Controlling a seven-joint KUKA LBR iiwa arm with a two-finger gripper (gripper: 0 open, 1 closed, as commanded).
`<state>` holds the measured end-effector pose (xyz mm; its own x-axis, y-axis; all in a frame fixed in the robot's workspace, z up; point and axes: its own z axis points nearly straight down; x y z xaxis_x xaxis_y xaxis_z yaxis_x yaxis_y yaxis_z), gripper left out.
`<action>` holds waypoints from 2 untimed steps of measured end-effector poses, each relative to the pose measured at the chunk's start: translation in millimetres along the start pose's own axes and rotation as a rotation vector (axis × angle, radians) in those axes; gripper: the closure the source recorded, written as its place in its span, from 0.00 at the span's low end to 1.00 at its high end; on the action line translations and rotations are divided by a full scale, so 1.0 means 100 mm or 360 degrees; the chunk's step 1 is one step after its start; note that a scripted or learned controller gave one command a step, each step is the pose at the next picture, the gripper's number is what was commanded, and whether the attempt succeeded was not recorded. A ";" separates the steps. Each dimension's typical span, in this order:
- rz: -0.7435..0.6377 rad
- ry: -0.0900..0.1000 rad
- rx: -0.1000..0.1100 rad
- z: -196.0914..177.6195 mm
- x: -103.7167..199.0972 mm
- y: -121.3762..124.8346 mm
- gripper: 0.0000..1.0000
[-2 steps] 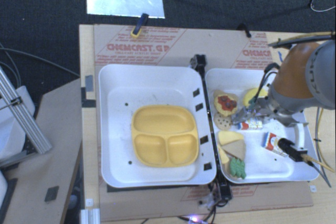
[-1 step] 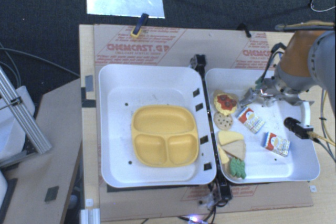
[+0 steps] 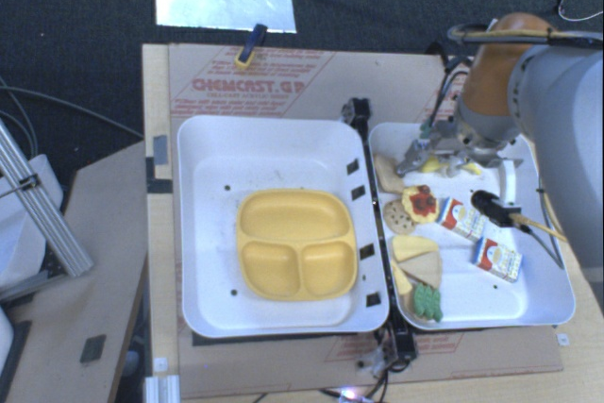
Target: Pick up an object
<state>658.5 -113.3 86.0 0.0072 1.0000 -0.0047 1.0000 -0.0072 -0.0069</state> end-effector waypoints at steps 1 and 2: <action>-0.0007 0.0010 0.0006 -0.20 -0.19 0.08 0.00; -0.0013 0.0004 -0.0025 -1.02 -0.33 0.11 0.00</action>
<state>670.3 -145.5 188.5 -0.0010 1.0000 -0.0023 1.0000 0.0011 0.0090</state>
